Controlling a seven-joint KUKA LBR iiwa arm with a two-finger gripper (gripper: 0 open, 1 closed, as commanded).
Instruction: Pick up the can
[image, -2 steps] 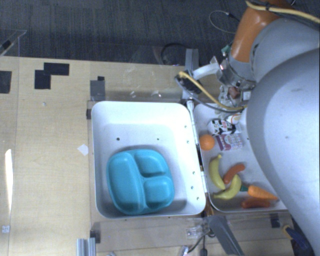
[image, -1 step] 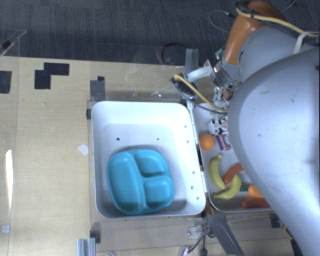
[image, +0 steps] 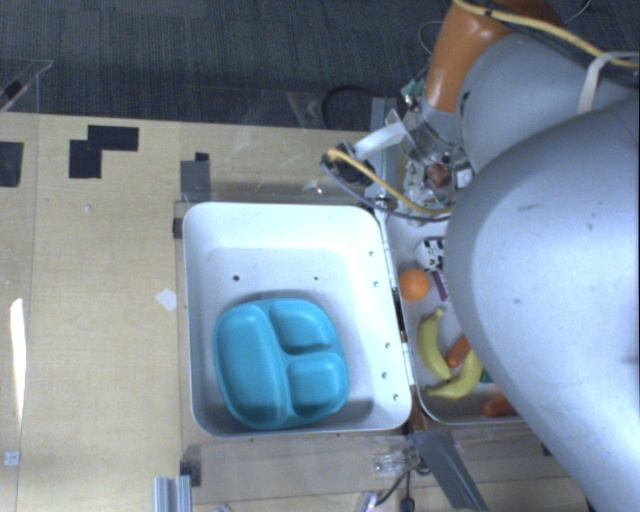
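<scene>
Can, as far as I can make out, is the small white thing with dark print in the right bin, lying near that bin's far end, just beyond a small orange; most of it is hidden under the arm, so I cannot say whether it stands or lies on its side. The gripper hangs over the far end of the same bin, above and a little beyond the white thing, wrapped in brackets and a looping yellow cable; whether it is released or clenched I cannot tell, and nothing I can see is caught in it. The orange band sits just above the wrist; the grey bulk of the arm covers much of the right bin. Nearer to me in that bin lie two bananas, one beside the other, with something red-orange between them; another red-orange scrap peeks out by the near rim. The left bin holds a blue divided plate, flat on the floor toward the near side; black tape marks dot the wooden bench to the far left.
</scene>
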